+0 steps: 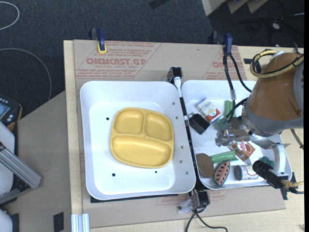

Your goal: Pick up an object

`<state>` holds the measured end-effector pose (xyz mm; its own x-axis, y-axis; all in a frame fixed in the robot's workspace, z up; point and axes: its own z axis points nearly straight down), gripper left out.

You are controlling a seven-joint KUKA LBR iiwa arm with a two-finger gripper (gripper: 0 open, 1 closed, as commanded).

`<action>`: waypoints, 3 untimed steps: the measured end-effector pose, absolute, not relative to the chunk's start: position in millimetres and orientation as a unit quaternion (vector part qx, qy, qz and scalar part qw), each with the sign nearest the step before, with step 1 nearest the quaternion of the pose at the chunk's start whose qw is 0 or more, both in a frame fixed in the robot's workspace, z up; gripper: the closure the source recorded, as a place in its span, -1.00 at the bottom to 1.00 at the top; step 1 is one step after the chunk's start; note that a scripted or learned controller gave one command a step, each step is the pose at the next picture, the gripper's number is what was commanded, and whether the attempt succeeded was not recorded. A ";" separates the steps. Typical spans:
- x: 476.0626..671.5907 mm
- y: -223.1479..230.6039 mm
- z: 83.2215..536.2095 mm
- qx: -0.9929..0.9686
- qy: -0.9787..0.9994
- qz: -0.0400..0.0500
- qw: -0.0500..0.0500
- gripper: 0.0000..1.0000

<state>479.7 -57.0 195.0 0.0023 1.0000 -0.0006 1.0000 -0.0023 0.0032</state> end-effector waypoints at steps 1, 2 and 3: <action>516.3 -7.9 352.5 0.704 0.710 0.008 0.007 1.00; 479.2 53.2 470.0 0.704 0.710 0.007 0.004 1.00; 478.6 61.9 396.2 0.707 0.707 -0.003 -0.003 1.00</action>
